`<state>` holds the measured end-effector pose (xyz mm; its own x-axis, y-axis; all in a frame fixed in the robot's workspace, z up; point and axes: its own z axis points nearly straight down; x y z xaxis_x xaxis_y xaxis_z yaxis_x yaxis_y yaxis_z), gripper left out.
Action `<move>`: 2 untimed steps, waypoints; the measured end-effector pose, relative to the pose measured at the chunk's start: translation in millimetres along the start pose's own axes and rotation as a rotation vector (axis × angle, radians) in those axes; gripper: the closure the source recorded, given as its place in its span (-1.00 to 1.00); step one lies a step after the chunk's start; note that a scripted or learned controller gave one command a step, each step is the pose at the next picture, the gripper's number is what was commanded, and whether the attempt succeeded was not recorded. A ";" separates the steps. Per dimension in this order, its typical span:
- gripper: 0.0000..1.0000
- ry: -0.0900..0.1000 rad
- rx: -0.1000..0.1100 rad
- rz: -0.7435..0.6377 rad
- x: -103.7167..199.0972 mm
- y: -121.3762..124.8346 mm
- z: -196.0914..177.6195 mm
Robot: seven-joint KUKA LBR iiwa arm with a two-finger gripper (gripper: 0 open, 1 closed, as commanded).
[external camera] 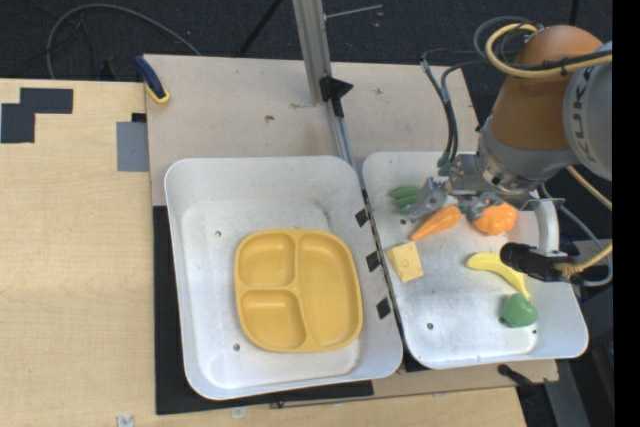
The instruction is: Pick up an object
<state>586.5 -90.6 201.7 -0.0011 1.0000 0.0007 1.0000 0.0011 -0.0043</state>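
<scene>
The hand (462, 196) hangs low over the right bin's (470, 335) far side, touching or just above the toy carrot (436, 222). An orange lump (494, 218) lies just right of it, the cheese wedge (406, 262) nearer.

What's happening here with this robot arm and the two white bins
A grey and orange robot arm reaches in from the right, over the right bin, to pick up an object. Its gripper is low among the toy food, near the carrot and an orange piece. A cheese wedge, a banana and a green piece lie nearby. The left bin holds a yellow divided plate.
</scene>
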 end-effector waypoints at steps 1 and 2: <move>-1.00 0.001 0.005 0.001 -0.8 -1.4 64.8; -1.00 -0.002 -0.004 0.002 -1.3 -0.2 113.6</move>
<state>585.8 -91.8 88.1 0.0011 1.0000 -0.0013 1.0000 -0.0011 0.0002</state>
